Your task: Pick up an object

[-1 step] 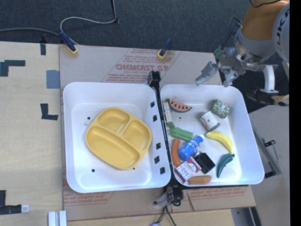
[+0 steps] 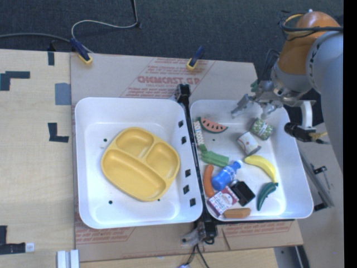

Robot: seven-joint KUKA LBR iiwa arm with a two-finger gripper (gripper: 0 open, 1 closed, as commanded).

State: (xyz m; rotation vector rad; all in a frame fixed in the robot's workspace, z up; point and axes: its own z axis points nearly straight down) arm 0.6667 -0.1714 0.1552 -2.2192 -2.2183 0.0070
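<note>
Nearest the camera, along the right bin's (image 2: 305, 202) front edge, lie a sausage (image 2: 236, 212), a red packet (image 2: 221, 201) and a black block (image 2: 243, 192). Behind them are a blue bottle (image 2: 225, 176), a green pepper (image 2: 266, 195) and a banana (image 2: 262, 166).

Up at this bin's back right corner hovers the gripper (image 2: 254, 105), fingers spread wide, nothing between them. One fingertip points toward the bin's middle, the other down over a green can (image 2: 261, 128).

That can looks the likeliest pick: it lies just in front of the fingers, a little toward the bin's right wall, lying on its side with its long axis running roughly front to back. A grey cup (image 2: 248, 142) sits just in front of it, toward the middle, close enough to get in the way. A melon slice (image 2: 213, 125) lies well off toward the divider.

Fingertips blur against the white floor, so their height above the can is hard to judge. The packet's label is unreadable. The left bin (image 2: 89, 200) holds a yellow tray (image 2: 140, 163).
</note>
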